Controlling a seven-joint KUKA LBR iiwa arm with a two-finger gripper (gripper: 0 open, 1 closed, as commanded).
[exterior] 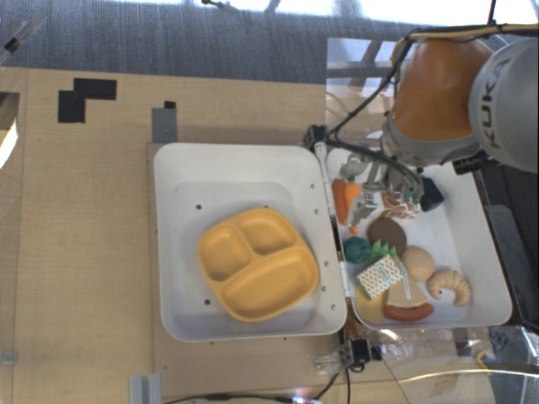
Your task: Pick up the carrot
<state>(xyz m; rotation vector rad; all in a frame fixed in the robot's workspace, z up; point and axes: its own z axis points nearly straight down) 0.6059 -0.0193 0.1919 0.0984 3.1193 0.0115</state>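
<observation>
A glossy sausage point(408, 311) and curved croissant point(450, 286) lie nearest in the right bin point(484, 251). A yellow three-part plate point(257, 263) fills the left. Farther, the tapered orange carrot point(341, 198) lies by the divider, just beside the metal claw point(376, 178); its opening cannot be told.

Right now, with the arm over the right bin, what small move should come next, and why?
Probably a short shift toward the left wall of the right bin, then straight down. The carrot lies against that wall, just left of the tool, with the croissant and sausage well clear of it.
</observation>
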